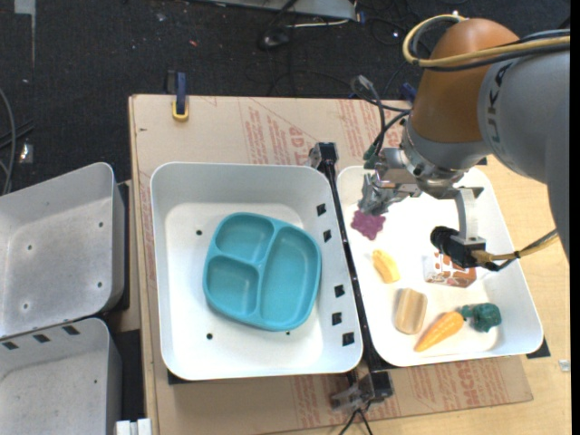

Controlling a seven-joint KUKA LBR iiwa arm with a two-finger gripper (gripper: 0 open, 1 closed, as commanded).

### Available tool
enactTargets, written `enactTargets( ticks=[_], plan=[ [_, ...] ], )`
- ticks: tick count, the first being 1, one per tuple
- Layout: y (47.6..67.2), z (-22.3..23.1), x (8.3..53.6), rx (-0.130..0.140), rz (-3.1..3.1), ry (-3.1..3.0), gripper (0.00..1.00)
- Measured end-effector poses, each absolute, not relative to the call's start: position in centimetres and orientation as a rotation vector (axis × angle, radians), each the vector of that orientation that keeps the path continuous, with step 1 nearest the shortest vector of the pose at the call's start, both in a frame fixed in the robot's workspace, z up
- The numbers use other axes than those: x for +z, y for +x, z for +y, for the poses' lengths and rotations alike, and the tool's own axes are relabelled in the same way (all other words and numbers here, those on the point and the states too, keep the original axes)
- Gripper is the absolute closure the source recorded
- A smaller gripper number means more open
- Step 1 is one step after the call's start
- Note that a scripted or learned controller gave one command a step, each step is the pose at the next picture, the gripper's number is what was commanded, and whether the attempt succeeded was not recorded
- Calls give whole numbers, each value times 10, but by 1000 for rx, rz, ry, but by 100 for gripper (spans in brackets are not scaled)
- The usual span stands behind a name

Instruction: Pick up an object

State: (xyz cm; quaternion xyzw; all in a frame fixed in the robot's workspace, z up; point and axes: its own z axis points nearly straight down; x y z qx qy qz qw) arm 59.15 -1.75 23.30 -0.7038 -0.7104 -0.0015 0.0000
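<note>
The claw [375, 198] hangs over the right shallow white bin [507, 234], near its upper-left corner; whether it is wide or narrow I cannot tell. Just at its 7 o'clock, close beneath, lies a small purple crumpled piece [368, 224]. Farther toward 5 o'clock lie a small yellow block [387, 266], a tan rounded wooden block [410, 311] and an orange toy carrot with a green top [448, 326]. At 9 o'clock, the left white bin [172, 198] holds a turquoise plastic divided plate [263, 271].
</note>
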Motion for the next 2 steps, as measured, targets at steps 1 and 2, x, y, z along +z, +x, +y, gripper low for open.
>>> enactTargets(
  ticks=[1, 2],
  plan=[
    [604, 37, 229, -4, -2231, -2212, 100],
    [603, 89, 240, -4, -2231, -2212, 100]
  ],
)
